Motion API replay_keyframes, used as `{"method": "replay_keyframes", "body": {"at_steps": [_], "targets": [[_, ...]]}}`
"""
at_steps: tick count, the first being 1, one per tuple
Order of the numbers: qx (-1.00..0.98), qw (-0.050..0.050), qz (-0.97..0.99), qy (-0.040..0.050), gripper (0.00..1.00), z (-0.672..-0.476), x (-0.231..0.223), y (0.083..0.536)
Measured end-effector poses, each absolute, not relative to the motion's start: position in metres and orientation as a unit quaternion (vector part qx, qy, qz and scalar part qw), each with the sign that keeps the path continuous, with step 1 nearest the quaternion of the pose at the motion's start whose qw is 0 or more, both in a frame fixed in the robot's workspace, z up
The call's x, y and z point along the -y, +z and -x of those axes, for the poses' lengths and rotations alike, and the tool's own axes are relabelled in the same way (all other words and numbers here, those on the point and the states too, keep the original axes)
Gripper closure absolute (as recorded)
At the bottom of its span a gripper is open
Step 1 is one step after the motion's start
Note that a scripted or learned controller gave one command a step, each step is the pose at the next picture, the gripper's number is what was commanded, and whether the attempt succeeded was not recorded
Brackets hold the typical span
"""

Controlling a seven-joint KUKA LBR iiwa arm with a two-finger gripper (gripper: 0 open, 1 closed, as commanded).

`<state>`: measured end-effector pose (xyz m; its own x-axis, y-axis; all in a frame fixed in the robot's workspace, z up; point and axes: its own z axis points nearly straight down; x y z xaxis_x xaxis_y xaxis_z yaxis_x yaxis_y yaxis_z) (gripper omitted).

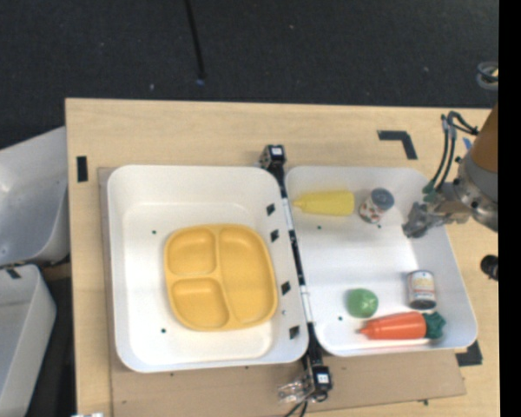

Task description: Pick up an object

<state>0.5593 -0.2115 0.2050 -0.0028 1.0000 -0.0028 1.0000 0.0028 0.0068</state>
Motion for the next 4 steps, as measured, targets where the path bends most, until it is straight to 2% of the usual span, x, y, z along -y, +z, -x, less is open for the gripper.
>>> {"method": "replay_keyframes", "body": {"at_steps": [1, 2, 3, 4], "targets": [[-0.708, 0.004, -0.706, 0.0011, 1.0, -0.563, 0.223, 0.261], [-0.708, 0.001, -0.706, 0.0005, 1.0, -0.564, 0.224, 0.286], [-0.709, 0.001, -0.705, -0.0002, 1.0, -0.563, 0.172, 0.271], [-0.71, 0.0, -0.705, 0.0008, 1.0, -0.561, 0.117, 0.276]]}}
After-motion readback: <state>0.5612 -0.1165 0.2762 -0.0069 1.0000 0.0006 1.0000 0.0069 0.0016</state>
